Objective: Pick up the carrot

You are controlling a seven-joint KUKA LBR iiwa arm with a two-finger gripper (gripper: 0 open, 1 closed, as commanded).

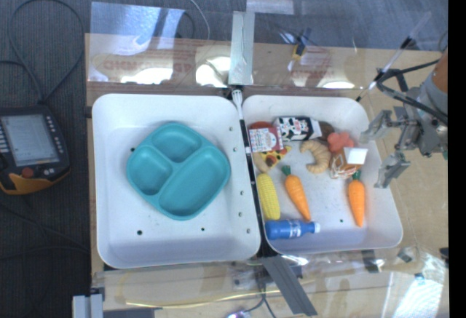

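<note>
Gripper (397,153) hovered by right bin's (378,233) right rim, fingers spread, gripping nothing; two carrots lay inside, the nearer carrot (356,201) just beside it, likely light, stiff, slick plastic, best pinched mid-body across its width.

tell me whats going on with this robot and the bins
A grey robot arm's end effector hovers at the right edge of the right white bin, holding nothing. That bin holds toy food, including two orange carrots with green tops, a yellow corn cob and a blue bottle. The left white bin holds a teal divided plate.
</note>
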